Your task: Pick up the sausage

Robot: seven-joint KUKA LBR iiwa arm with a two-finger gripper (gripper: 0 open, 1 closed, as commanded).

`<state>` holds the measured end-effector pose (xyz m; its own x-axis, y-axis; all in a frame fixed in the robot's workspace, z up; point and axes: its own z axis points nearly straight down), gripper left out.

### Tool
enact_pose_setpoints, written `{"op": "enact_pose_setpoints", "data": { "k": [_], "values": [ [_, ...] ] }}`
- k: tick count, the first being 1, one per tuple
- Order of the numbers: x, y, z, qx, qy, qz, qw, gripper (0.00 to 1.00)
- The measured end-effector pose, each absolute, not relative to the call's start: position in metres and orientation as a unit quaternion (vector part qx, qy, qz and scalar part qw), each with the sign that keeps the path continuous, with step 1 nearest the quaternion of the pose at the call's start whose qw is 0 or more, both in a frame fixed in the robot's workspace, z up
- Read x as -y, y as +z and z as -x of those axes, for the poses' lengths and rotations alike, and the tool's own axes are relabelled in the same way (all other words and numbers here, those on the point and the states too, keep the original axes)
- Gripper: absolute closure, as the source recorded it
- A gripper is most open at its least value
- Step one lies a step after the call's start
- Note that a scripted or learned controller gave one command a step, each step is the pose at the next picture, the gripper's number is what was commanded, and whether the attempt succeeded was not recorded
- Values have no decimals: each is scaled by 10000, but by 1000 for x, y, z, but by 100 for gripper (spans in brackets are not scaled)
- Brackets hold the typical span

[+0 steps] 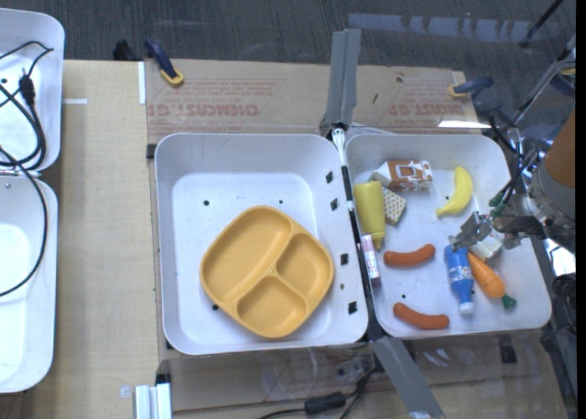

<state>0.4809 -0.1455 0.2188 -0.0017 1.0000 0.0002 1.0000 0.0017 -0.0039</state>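
Two reddish-orange sausages lie in the right bin [522, 309]. One sausage [409, 256] is near the bin's middle, and the other sausage [422, 317] is by the front wall. My gripper [476, 232] reaches in from the right and hangs low over the top end of a blue bottle [460, 280]. It is to the right of the middle sausage and apart from it. Nothing is visibly held.
The right bin also holds a yellow mustard bottle [370, 209], a cracker [394, 208], a small carton [408, 175], a banana [459, 192], a carrot [487, 278] and a thin tube [370, 260]. A yellow divided plate [267, 271] sits in the left bin [174, 179].
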Motion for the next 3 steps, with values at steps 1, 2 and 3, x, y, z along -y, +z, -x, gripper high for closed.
{"op": "enact_pose_setpoints", "data": {
  "k": [1, 2, 3],
  "values": [
    [101, 91, -548, 8155, 2, 5788, 0, 0],
    [103, 100, -548, 8140, 3, 5808, -4, 100],
    [103, 100, -548, 8142, 4, 5806, -2, 0]
  ]
}}
